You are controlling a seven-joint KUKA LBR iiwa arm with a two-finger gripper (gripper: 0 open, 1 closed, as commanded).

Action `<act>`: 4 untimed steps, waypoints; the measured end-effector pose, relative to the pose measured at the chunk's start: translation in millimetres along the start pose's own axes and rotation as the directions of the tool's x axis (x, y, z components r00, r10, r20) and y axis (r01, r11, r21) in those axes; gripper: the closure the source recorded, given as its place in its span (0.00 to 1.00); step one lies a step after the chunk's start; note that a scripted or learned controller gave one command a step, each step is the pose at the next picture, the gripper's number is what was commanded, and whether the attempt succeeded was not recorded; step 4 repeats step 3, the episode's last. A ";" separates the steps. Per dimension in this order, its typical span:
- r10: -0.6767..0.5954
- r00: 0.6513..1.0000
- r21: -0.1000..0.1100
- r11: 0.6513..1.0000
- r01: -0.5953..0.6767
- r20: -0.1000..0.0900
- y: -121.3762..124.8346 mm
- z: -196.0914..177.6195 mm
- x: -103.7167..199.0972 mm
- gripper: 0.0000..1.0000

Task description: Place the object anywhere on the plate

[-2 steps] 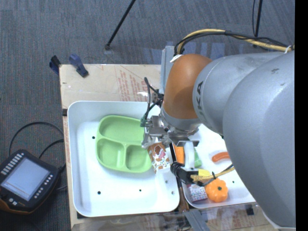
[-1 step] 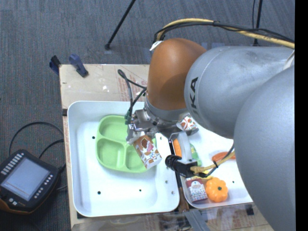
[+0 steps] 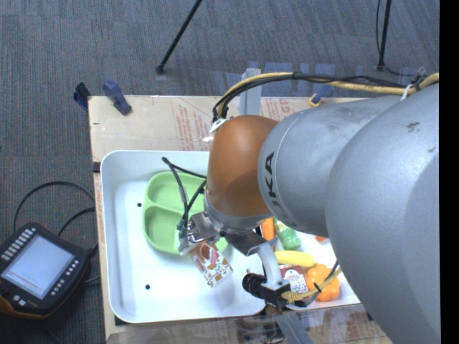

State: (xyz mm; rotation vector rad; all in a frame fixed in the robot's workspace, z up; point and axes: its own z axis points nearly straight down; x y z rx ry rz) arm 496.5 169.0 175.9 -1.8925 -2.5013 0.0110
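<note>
A green divided plate (image 3: 166, 210) lies in the left white bin (image 3: 118, 264), its right part hidden under the arm. My gripper (image 3: 193, 241) hangs at the plate's lower right edge, beneath the orange wrist band. A small carton (image 3: 212, 262) with a brown and red print sits tilted just below the gripper, its top end caught between the fingers. The carton's body hangs over the bin floor beside the plate's near rim.
The right bin holds a yellow banana (image 3: 295, 258), an orange piece (image 3: 324, 282), a green piece (image 3: 287, 235) and a red packet (image 3: 292, 276). The arm's bulk covers most of that bin. A teach pendant (image 3: 39, 267) lies on the floor at left.
</note>
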 end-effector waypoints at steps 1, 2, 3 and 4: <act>0.007 1.000 0.005 1.000 -0.007 0.000 -0.2 -7.8 -2.8 1.00; -0.111 0.994 -0.005 0.994 0.111 0.000 63.6 -47.8 -66.5 1.00; -0.112 0.994 -0.005 0.994 0.112 0.000 63.6 -47.8 -66.0 0.00; -0.112 0.994 -0.005 0.994 0.112 0.000 63.6 -47.8 -66.0 0.00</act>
